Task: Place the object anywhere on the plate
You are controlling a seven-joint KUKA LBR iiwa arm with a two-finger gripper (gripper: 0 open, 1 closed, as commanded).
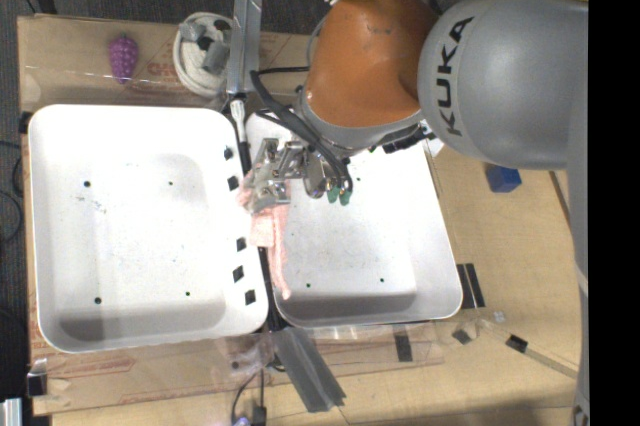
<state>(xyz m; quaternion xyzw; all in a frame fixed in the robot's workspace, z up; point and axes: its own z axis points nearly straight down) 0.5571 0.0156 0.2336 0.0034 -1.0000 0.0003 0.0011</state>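
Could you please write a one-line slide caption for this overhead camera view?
KUKA arm lowers its claw over the right bin's left edge, by a pink object; left bin alongside.

Purple grape bunch point(123, 57) and coiled white cable point(200, 52) on the bench beyond the bins.

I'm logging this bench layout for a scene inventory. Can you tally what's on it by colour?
White bins: 2, left bin and right bin
Purple object: 1
Pink object: 1
Blue object: 1
White cable coil: 1
Total: 6
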